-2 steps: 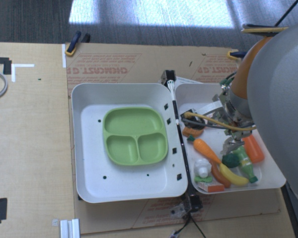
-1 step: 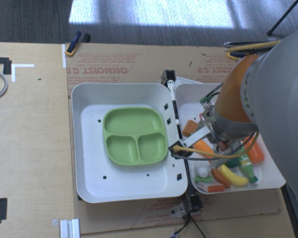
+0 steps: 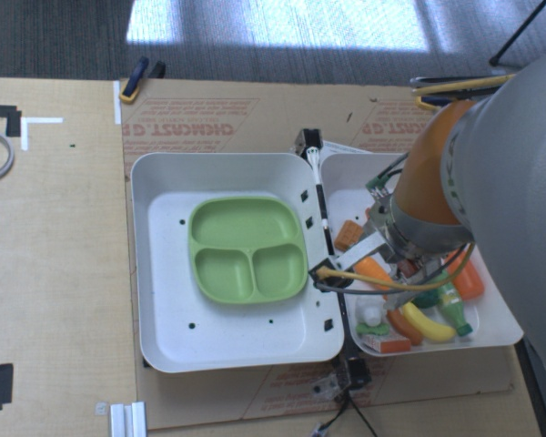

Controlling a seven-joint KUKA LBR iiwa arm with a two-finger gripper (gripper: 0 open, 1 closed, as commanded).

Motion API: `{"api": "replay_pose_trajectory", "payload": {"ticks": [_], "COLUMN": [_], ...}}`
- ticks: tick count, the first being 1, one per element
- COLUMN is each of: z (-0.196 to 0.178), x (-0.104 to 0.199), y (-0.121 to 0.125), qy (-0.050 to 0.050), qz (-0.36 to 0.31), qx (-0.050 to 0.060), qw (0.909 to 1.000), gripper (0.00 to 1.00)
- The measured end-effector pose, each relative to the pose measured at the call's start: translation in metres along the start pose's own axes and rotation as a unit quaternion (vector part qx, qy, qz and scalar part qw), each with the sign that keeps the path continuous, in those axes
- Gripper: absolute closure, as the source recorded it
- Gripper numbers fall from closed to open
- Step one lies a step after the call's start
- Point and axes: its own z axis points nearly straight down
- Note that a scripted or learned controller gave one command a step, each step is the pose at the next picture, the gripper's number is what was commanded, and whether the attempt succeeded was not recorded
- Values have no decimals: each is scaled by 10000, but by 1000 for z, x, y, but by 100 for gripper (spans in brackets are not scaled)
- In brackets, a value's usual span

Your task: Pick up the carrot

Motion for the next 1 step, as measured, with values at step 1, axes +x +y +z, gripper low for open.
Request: {"api": "replay_pose_trajectory", "payload": {"ticks": [1], "z": [0], "x": [0], "y": [0], "qy": [0], "qz": [0], "qx": [0], "qw": [10000], "gripper": [0]}}
